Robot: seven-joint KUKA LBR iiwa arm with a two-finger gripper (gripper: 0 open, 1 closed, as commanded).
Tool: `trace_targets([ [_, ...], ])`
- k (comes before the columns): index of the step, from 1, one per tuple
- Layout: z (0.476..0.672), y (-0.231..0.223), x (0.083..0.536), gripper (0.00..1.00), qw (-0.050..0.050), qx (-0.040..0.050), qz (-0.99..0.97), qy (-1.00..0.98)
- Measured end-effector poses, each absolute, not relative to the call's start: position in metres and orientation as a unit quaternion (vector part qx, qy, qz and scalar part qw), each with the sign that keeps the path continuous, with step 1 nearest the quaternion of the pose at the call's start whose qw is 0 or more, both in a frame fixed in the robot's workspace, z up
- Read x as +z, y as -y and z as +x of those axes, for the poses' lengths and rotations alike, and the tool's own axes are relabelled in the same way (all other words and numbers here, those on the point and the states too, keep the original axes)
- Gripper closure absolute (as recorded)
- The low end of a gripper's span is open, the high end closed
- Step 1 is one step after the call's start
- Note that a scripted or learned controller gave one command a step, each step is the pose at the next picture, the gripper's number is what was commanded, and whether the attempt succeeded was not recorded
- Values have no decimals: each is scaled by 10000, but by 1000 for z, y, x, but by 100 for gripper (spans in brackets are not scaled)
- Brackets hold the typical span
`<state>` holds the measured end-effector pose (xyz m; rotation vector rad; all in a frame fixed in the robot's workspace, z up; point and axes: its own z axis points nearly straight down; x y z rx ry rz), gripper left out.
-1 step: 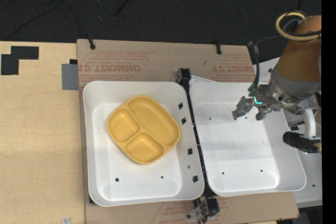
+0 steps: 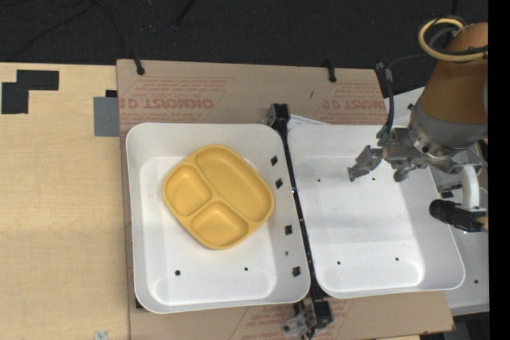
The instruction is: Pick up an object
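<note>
A yellow divided plate [image 2: 218,196] with three compartments lies flat in the left white bin [image 2: 159,283], a little left of the bin's middle. My gripper [image 2: 382,169] hangs over the upper right part of the right white bin [image 2: 382,275], far to the right of the plate. Its two grey fingers [image 2: 362,166] are spread apart and hold nothing, so it is open. The grey arm with its orange band [image 2: 454,84] rises behind it at the right edge.
A black divider rail [image 2: 292,203] runs between the two bins. Both bins rest on a cardboard sheet [image 2: 239,95] over the wooden bench [image 2: 56,203]. A black fitting [image 2: 458,213] sticks over the right bin's right rim.
</note>
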<state>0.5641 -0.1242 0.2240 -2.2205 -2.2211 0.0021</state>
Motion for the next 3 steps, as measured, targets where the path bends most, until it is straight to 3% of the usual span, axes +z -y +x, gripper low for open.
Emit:
trace_targets([
  [2, 553, 121, 108, 0, 42, 26, -7072, 7070],
  [3, 552, 121, 86, 0, 24, 16, -7072, 7070],
])
